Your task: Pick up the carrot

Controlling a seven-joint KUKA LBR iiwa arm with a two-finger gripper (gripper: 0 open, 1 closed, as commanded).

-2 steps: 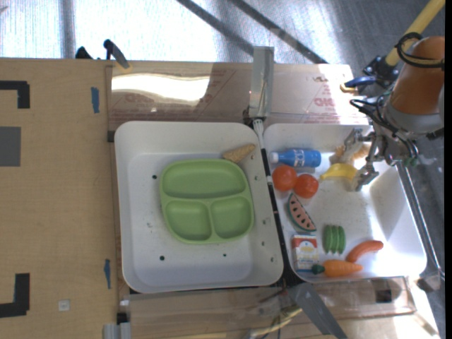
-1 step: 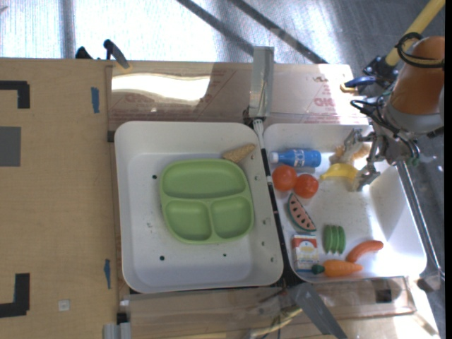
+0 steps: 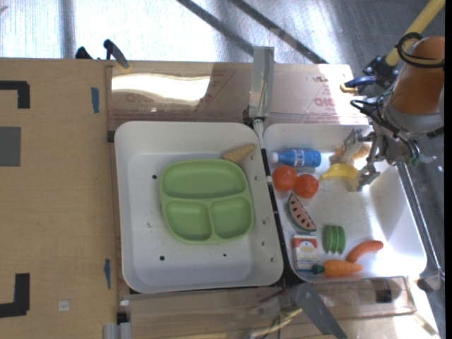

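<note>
- Gripper (image 3: 361,162) hangs above the right bin's (image 3: 395,221) far side beside the banana (image 3: 340,172); I cannot tell its opening.
- Carrot (image 3: 338,268) lies along the near wall, well apart.

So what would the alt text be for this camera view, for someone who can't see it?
A robot arm's claw hangs over the right bin near a yellow banana, far from the orange carrot at the bin's near edge. The left bin holds a green divided plate.

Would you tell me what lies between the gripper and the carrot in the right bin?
In the camera view, mostly bare white bin floor separates the gripper from the carrot; a sausage lies just above the carrot.
</note>
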